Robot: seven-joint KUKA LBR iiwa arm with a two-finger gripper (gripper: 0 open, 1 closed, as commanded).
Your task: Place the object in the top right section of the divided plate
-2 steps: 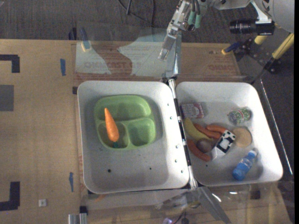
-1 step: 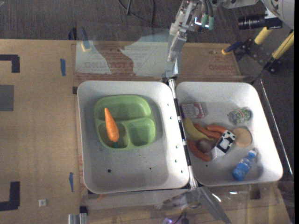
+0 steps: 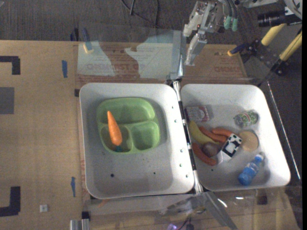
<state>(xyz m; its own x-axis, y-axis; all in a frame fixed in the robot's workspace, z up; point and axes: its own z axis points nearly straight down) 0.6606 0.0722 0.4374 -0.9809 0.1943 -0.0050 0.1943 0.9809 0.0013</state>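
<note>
Carrot [image 3: 114,128] in green plate [image 3: 144,110]

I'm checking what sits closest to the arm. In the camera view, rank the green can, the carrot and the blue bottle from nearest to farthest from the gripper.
From the gripper, above the bins:
1. Green can, right bin, upper right.
2. Carrot, on the green plate, left bin.
3. Blue bottle, right bin, lower right.

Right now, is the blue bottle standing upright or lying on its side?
Lying on its side. The blue bottle lies flat on the floor of the right bin, its cap pointing up-right toward the rim.
</note>
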